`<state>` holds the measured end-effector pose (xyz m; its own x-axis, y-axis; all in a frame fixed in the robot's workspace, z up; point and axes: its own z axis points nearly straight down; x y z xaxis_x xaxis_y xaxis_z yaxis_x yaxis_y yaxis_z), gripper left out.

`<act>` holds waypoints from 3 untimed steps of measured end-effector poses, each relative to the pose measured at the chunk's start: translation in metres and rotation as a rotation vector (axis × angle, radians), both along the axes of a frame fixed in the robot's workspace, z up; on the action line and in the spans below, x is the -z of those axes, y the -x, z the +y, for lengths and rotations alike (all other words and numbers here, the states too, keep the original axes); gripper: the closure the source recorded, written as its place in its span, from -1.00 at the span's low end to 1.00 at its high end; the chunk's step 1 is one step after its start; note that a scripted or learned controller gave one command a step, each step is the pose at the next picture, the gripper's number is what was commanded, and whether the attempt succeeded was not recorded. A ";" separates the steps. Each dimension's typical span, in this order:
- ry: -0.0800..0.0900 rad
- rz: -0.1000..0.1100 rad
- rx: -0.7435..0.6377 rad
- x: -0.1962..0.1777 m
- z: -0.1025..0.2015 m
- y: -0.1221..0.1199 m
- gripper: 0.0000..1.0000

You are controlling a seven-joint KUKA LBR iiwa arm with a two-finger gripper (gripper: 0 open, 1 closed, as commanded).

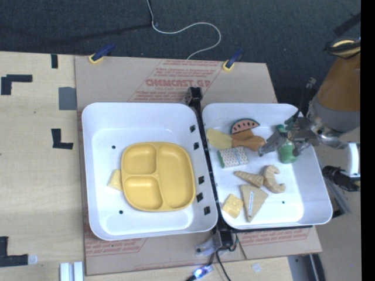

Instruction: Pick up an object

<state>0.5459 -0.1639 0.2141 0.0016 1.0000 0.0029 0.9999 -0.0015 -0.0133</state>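
Note:
My gripper hangs low over the right side of the right bin, reaching in from the right. A small green object sits right at its tip; I cannot tell whether it is held. Just left of the gripper lie an orange-brown toy and a watermelon slice. Below it are a tan curved pastry and a cone. A green-white waffle block and a pale yellow piece lie near the bin's left wall.
A yellow cheese cube and a tan wedge lie at the right bin's front. The left bin holds a yellow divided plate with a yellow piece tucked at its left edge. The divider separates the bins.

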 end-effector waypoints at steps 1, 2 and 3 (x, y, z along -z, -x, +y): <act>0.002 -0.011 -0.003 -0.006 0.000 -0.003 -1.00; 0.003 -0.007 -0.002 0.045 -0.006 0.006 -1.00; 0.002 -0.006 -0.002 0.093 -0.007 0.015 -1.00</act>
<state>0.5307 -0.1712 0.1209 -0.0004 1.0000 0.0011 1.0000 0.0005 -0.0073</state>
